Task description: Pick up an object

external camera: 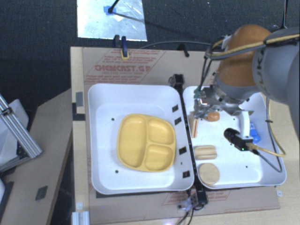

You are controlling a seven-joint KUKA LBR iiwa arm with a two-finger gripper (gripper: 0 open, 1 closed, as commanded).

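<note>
My gripper is low over the far left part of the right bin. Just to its right, close to the fingers, lies a small orange object. A thin red stick lies just below the gripper along the bin's left wall. Nearer the front are a tan bun-shaped piece and a round tan disc. A blue and white object lies further right, partly under the arm. I see nothing clearly between the fingers.
The left bin holds a yellow divided plate. A black divider with clips runs between the two bins. The grey arm with its orange band covers the right bin's far side.
</note>
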